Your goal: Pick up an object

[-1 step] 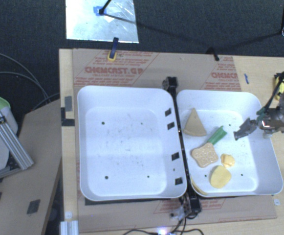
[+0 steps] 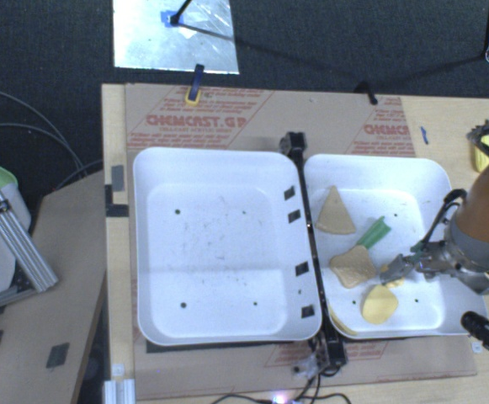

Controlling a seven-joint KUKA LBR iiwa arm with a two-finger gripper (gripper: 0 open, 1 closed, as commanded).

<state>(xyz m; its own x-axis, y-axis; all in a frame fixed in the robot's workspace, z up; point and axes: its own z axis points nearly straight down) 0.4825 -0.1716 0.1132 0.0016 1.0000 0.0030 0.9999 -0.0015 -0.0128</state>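
Low over the right bin (image 2: 429,175), the arm's claw (image 2: 393,269) reaches leftward, its grip state unreadable.

**One fixed camera above the bench**

The single camera looked down at a slant from well above the bench (image 2: 252,108), facing both white bins: the left bin (image 2: 156,171) sat near frame centre, the right bin (image 2: 429,175) toward the right edge. The arm (image 2: 488,217) entered from the right side.
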